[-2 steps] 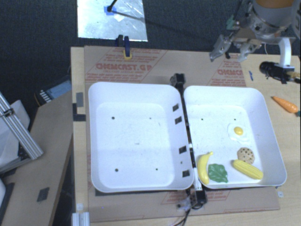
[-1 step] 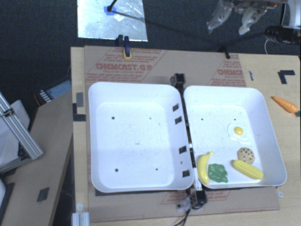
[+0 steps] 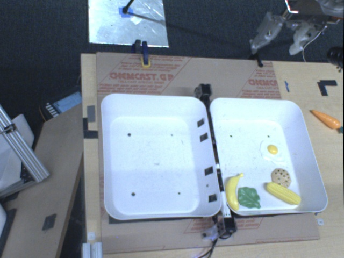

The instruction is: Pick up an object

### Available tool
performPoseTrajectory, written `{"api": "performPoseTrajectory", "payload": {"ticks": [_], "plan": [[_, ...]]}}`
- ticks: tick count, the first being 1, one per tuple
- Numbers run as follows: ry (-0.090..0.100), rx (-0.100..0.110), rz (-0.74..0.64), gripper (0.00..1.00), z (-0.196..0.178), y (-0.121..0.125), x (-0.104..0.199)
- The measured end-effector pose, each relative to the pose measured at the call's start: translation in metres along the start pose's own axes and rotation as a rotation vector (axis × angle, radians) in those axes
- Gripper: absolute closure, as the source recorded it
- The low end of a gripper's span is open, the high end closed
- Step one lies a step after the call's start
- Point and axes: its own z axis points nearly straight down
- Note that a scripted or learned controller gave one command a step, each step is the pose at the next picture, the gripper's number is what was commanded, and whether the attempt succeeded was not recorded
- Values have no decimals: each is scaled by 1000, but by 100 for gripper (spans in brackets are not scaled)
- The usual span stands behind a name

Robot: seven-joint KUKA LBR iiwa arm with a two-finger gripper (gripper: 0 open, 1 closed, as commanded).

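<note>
The right bin [image 3: 252,123] holds a fried egg [image 3: 272,150], a round cookie [image 3: 280,177], a yellow corn cob [image 3: 283,193], a banana [image 3: 233,191] and a green leafy piece [image 3: 249,197]. These lie along the bin's near right side. My gripper [image 3: 275,47] hangs high above the bench's far right corner, well behind the right bin and apart from every object. Its two pale fingers [image 3: 263,32] are spread open with nothing between them.
The left bin [image 3: 156,160] sits beside the right one, joined by a black hinge strip [image 3: 210,144]. An orange carrot [image 3: 327,119] lies on the bench right of the bins. A shiny metal sheet [image 3: 128,15] lies beyond the bench's far edge.
</note>
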Motion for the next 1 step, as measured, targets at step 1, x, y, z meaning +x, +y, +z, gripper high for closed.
{"api": "performPoseTrajectory", "payload": {"ticks": [1], "plan": [[-2,-6,-3,100,-11,3,-1]]}}
